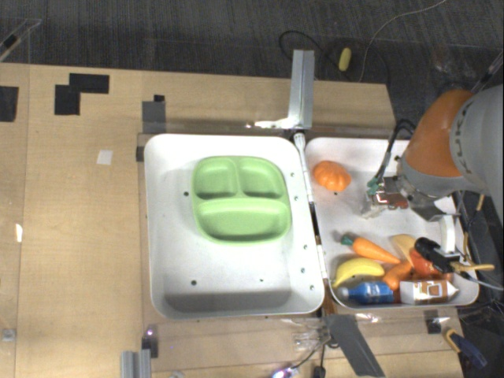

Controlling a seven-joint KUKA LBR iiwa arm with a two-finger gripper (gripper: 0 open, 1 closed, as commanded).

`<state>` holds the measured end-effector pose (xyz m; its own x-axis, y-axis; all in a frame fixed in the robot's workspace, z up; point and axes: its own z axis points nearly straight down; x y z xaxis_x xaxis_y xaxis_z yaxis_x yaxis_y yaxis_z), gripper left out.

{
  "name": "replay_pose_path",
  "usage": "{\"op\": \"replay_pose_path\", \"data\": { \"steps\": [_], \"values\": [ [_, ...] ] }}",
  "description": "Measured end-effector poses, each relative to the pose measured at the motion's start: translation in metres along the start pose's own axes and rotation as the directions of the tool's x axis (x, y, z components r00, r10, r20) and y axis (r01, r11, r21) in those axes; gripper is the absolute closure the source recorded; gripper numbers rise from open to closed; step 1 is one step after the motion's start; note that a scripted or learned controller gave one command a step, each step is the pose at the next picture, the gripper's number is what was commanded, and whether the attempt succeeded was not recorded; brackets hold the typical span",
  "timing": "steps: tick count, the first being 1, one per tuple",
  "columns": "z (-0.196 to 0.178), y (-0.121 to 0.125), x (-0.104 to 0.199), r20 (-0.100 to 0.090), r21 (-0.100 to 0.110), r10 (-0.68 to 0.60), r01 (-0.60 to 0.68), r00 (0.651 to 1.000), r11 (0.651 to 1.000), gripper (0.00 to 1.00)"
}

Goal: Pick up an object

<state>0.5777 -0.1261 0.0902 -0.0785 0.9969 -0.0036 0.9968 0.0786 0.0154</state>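
I see the fingers (383,198) low over the right bin (358,150), whether open or closed I cannot tell, with the pumpkin (331,176) just left and carrot (372,250), banana (358,272) nearer.

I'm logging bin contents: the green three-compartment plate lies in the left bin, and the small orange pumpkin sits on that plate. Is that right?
Not quite. The green three-compartment plate does lie in the left white bin, but the small orange pumpkin sits in the right white bin, near its far left corner, as the camera view shows.
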Motion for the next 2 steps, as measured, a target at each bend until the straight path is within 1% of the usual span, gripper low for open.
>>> {"op": "replay_pose_path", "data": {
  "steps": [1,2],
  "values": [
    [0.0,0.0,-0.001,0.002,0.0,0.002,-0.002,1.0,1.0,0.0],
    [-0.002,-0.082,0.02,0.003,-0.006,-0.243,0.243,0.97,0.97,0.0]
  ]
}}
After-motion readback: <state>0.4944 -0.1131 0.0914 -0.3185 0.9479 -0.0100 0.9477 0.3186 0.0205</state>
